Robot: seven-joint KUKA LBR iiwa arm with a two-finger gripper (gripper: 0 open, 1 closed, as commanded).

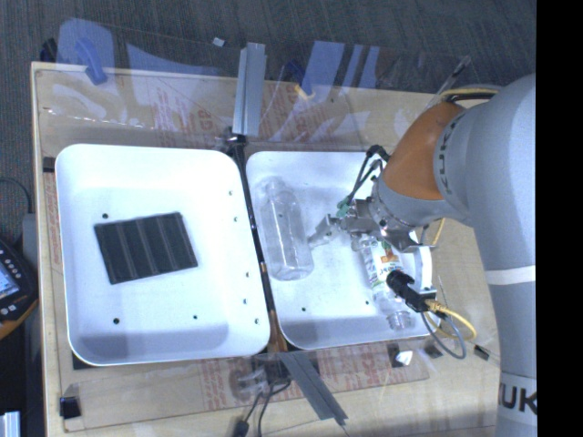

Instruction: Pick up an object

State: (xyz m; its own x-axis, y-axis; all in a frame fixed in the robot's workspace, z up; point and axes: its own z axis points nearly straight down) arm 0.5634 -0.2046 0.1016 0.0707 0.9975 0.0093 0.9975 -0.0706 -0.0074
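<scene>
Where the grey arm with its orange band reaches in from the right, its gripper hangs low over the right-hand shallow white bin, one of two set side by side on the pale wooden worktop. Whether the gripper is spread or pressed together cannot be told; the wrist and cabling hide it.

Just beneath the gripper lies a small clear plastic bottle with a printed label, pointing toward the bin's near right corner. A larger clear plastic bottle lies on its side near the bin's left wall, well apart from the gripper. The left-hand white bin holds a flat, dark, ribbed rectangular panel, lying slightly askew.

Either bottle is probably light, smooth and slippery, and likely to roll or flex if squeezed unevenly. The safest hold looks to be across the middle of the body, pinching square to its length. The small bottle is the nearer candidate.
</scene>
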